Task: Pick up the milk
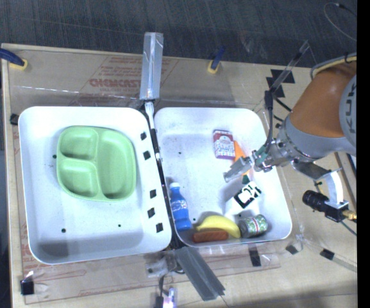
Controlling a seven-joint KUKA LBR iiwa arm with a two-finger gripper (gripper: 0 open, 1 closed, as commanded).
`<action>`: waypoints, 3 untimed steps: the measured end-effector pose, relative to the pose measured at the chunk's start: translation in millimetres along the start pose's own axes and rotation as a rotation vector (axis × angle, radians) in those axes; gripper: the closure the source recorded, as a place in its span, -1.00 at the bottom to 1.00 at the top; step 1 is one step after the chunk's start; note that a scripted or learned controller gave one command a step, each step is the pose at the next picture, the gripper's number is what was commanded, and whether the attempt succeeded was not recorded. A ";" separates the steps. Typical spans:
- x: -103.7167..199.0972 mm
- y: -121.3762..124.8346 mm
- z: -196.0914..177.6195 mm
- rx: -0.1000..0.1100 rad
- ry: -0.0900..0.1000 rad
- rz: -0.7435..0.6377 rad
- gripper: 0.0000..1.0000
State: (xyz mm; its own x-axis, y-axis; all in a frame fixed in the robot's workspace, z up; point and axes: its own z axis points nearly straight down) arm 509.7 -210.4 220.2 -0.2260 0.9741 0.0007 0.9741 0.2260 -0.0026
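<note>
Here's the arm (326,108) reaching in from the right, over the right bin (191,124). The gripper (241,169) hangs near the bin's right side, and I can't honestly tell its state from this angle — it's a small blur of metal. The milk (224,144), a little red and white carton, lies flat toward the back of that bin, just up and left of the gripper, not held. An orange sliver (238,149) sits beside it. Down front: a blue bottle (178,205), banana (218,223), sausage (210,236) and can (254,224). The green tray (98,162) sits alone in the left bin (37,236). I'd call this the approach. Next, it needs to shift over the carton and straddle it squarely.
</note>
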 end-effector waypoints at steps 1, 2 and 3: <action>7.2 -24.1 116.6 -0.001 0.001 0.017 -1.00; 10.9 -30.8 26.0 0.000 0.000 -0.125 -1.00; 23.0 -28.1 131.0 0.000 0.002 -0.247 -1.00</action>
State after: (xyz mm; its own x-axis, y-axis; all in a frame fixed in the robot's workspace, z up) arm 476.8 -194.4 89.3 -0.4572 0.8894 0.0032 0.8894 0.4572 -0.0025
